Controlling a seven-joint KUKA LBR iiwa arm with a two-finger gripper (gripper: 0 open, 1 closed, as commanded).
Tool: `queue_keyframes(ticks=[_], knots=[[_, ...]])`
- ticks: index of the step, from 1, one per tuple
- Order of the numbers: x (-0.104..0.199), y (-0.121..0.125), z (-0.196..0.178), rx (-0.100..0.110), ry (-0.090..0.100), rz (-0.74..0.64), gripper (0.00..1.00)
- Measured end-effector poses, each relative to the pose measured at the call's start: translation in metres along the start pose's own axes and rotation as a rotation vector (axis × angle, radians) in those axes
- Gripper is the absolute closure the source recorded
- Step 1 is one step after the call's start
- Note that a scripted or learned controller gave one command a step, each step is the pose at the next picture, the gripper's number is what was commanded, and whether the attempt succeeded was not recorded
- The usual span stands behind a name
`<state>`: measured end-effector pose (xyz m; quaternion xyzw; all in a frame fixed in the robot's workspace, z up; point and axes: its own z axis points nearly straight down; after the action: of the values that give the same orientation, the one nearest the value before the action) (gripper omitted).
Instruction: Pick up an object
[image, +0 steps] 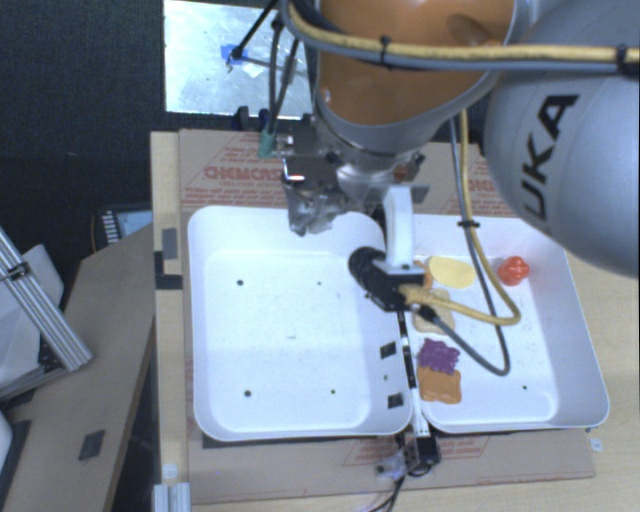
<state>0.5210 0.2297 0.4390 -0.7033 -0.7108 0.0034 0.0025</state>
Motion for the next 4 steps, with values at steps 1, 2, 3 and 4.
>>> queue_keyframes(ticks=[1,2,3,4], knots=[[-0.018,-0.036,-0.061,-0.015,0.005,0.005,1.00],[0.004,0.014,-0.096,-0.011,0.002,0.005,1.00],[0.004,0.014,-0.108,-0.014,0.004,0.002,1.00],[0.005,0.014,-0.119,-0.016,0.005,0.000,1.00]])
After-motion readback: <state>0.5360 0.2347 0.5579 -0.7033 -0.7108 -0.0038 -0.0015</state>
